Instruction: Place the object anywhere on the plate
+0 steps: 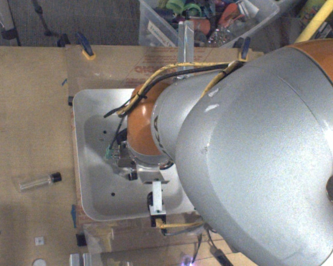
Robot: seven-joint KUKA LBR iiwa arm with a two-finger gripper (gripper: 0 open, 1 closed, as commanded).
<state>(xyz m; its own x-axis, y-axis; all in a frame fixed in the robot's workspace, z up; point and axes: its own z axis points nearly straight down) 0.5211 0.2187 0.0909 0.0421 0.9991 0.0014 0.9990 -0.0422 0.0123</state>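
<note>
Bin [91,204]: shallow, white, smooth plastic with rounded corners and a sloping wall; two small dark specks on its bare floor.
Arm [255,159]: broad, smooth grey shell with a soft sheen. It comes in over the bin's right side and is cut off by the frame beyond it.
Orange band [140,127]: glossy and rounded, above the bin's middle.
Cables [155,77]: yellow and black, running along the arm over the bin's far rim.
Gripper [122,158]: a dark, cluttered metal cluster below the orange band, over the bin's floor left of middle; a small green patch shows at its left side. Whether it is apart or together cannot be told.
Object: its place cannot be told. The arm hides the bin's right half and all that lies right of the bin.
Bench [28,104]: flat, matte tan board, bare and open left of the bin.
Vial [38,182]: small, clear, with a black cap, lying on its side well left of the bin.
Tub [155,24]: clear plastic, heaped with bright mixed items, beyond the bin's far rim.
Open room: the bin's left strip of floor and near-left corner lie uncovered; the left wall is near the gripper.
</note>
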